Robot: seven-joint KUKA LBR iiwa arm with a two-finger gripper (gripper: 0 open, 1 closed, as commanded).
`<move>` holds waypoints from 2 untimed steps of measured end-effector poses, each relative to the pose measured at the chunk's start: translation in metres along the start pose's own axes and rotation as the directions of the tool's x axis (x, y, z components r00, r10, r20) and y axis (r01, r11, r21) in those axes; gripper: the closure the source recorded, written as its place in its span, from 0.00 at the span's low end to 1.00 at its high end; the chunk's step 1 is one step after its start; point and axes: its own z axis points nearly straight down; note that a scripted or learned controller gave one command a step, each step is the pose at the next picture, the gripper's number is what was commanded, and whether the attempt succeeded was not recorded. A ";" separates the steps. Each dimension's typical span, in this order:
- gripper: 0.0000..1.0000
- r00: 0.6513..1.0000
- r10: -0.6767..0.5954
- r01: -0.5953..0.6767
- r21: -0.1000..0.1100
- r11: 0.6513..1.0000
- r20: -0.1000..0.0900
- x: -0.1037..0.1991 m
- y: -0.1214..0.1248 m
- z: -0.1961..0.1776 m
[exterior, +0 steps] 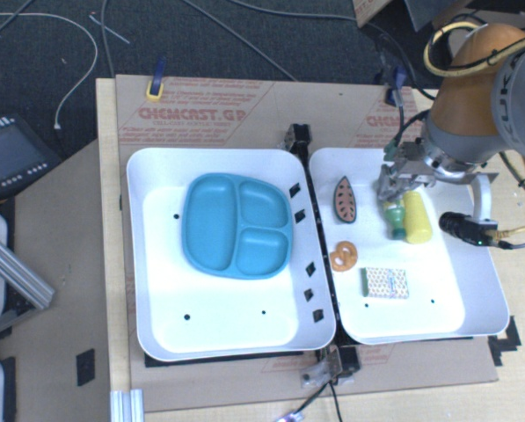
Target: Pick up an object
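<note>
At the near edge of the counter [113,262], two shallow white bins sit side by side on a cardboard sheet.

Left bin [156,315]: one blue divided tray [237,225], three compartments, lying flat, approx. centre of the bin, apart from the walls.

Right bin [438,319], near to far:
- Patterned white/green square packet [385,282], flat, nearest item, approx. mid-bin.
- Small brown ring-shaped item, pretzel-like [343,256], just beyond the packet, close to the bin's left wall.
- Brown/red slice-shaped item w/ dark spots [345,200], farther back, same side.
- Yellow cylinder [416,215] w/ a green item [394,221] touching its left side, lying in the far half of the bin, right of centre.

End effector [394,185]: positioned directly over the far end of the green/yellow pair, at or very near contact. Fingers' state: can't tell from this angle; no item visibly between them.

Arm [473,86]: grey w/ orange band, reaches in over the far right corner of the right bin.
</note>
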 end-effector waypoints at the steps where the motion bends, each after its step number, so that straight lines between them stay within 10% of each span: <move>1: 1.00 1.000 -0.001 0.001 0.001 1.000 -0.001 0.010 -0.001 -0.053; 2: 1.00 1.000 0.000 0.000 0.001 1.000 -0.001 0.011 0.001 -0.092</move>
